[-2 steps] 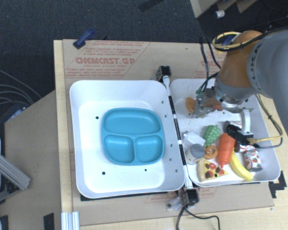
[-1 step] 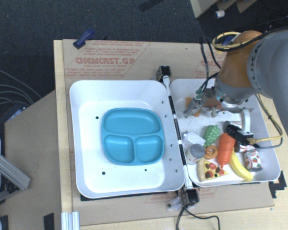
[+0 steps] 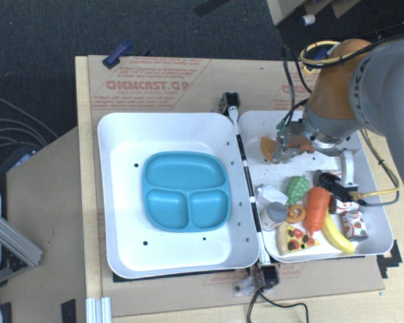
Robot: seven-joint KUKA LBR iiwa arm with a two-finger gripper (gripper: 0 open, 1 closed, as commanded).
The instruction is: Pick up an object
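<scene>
My gripper (image 3: 281,151) reaches down into the back left part of the right bin (image 3: 377,237). An orange-brown toy food piece (image 3: 268,144) lies right at the gripper's left side, touching or nearly touching it. Nearer the front of the same bin lie a green toy vegetable (image 3: 297,187), an orange carrot (image 3: 315,209), a yellow banana (image 3: 337,235), a pizza slice (image 3: 295,238), a small ring-shaped pastry (image 3: 295,214), a grey and white cup (image 3: 273,204) and a red and white carton (image 3: 353,223).
The left bin (image 3: 114,180) holds a blue divided plate (image 3: 186,190). A black-edged divider (image 3: 242,160) runs between the bins. The arm's orange band (image 3: 333,86) and grey body hang over the right bin's back right corner.
</scene>
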